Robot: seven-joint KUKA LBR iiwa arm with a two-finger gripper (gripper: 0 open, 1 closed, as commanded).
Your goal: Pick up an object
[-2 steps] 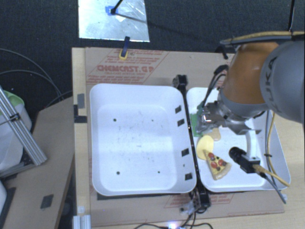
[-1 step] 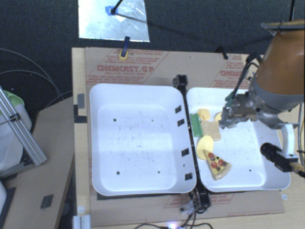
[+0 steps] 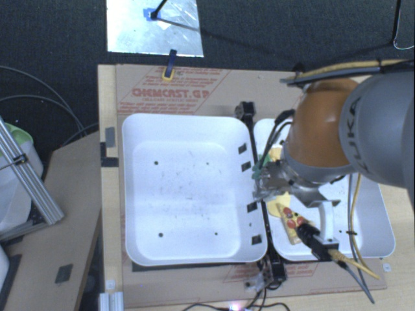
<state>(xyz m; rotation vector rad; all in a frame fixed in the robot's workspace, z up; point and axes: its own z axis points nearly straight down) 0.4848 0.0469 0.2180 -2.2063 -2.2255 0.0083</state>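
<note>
The arm's orange band and grey wrist hang over the right bin (image 3: 376, 238) and hide most of its floor. The gripper (image 3: 280, 192) reaches down at the bin's left side, close to the wall between the two bins. Just below it lies a yellow packet with red print (image 3: 290, 220), flat on the bin floor. A bit of another yellow thing (image 3: 275, 154) peeks out above the wrist. Whether anything sits between the fingers is hidden by the wrist.
The left bin (image 3: 188, 186) lies beside it, its floor bare but for small marks. Black clips (image 3: 251, 206) line the shared wall. Cables (image 3: 353, 258) trail from the arm over the right bin's front edge. A metal frame (image 3: 26, 180) stands at far left.
</note>
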